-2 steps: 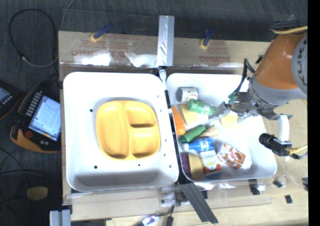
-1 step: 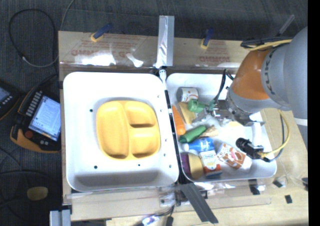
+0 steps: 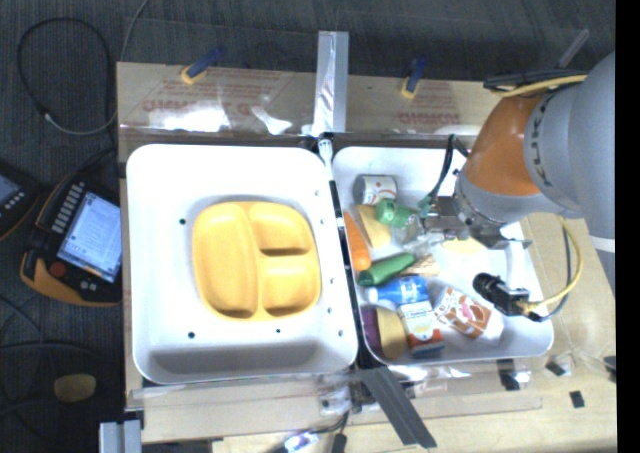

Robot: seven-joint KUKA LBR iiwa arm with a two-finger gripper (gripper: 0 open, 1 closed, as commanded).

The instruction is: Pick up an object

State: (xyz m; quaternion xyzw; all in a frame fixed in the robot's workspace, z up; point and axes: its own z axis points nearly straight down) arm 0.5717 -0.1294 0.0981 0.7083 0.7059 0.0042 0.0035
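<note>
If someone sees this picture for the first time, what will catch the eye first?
The bright yellow divided plate stands out first, lying alone in the left white bin. Next comes the right bin, crowded with small colourful packages, and the grey arm with its orange band reaching over it from the right.

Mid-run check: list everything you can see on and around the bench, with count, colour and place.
left bin: one, white, bench left
right bin: one, white, bench right
tray: one, yellow, two-part, in left bin
can: one, pale, right bin, far end
bottle: one, green, right bin, by the gripper
stick: one, green, right bin, middle
pack: one, blue and white, right bin, middle
carton: one, red and white, right bin, near end
clamps: two, blue, bench's far edge
pendant: one, orange and black, floor at left
arm: one, grey and orange, from the right
gripper: one, over right bin's clutter
</note>
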